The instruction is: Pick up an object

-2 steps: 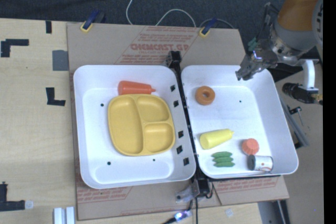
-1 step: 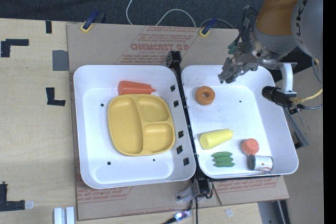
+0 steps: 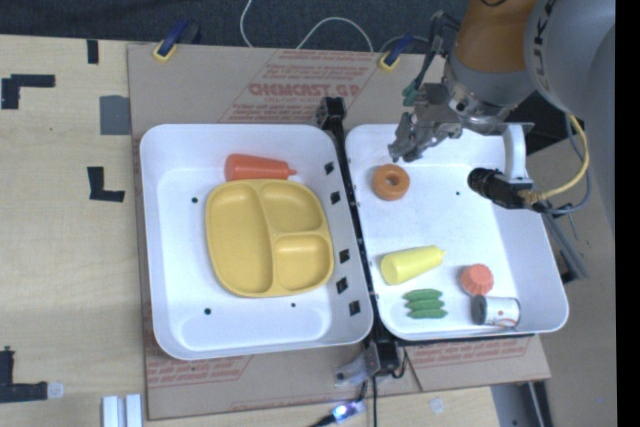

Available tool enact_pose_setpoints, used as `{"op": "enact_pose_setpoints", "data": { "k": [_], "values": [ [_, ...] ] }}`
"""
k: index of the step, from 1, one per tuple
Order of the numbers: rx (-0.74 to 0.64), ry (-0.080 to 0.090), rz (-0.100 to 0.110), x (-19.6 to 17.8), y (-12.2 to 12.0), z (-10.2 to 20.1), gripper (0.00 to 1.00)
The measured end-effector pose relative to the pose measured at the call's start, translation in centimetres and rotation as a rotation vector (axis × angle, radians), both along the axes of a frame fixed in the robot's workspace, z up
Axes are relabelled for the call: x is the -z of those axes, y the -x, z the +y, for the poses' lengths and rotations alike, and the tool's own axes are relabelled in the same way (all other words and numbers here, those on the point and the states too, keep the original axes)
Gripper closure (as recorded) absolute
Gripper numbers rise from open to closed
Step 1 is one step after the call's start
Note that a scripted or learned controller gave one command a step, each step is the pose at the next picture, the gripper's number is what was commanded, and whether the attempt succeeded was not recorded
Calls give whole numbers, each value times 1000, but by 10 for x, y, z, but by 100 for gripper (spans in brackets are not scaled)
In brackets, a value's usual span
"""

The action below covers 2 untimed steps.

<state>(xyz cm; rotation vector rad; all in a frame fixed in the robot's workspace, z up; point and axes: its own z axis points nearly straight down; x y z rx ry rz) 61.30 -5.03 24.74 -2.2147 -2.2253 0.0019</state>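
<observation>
The orange toy doughnut lies flat in the upper left part of the right bin, right of centre in the frame, and it looks like the likeliest target, since the gripper hangs just above and to the right of it. Nothing sits between the fingers, which point down toward the bin floor; whether they are spread or closed cannot be told from this angle. So the pick has not happened: by my reading the arm is at the approach stage, and the descent, the closing on an object and the lift are all left to do.

Lower in the same bin lie a yellow corn cob, a green pea pod, a small orange-red piece and a small can on its side. In the left bin, a yellow divided plate fills the middle, with an orange carrot just beyond its upper edge.
</observation>
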Motion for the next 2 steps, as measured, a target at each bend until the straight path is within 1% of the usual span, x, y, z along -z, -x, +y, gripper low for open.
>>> {"op": "enact_pose_setpoints", "data": {
  "k": [1, 2],
  "values": [
    [1, 0, -1, -2, 3, 52, 100],
    [-1, 0, 2, 15, 4, 104, 100]
  ]
}}
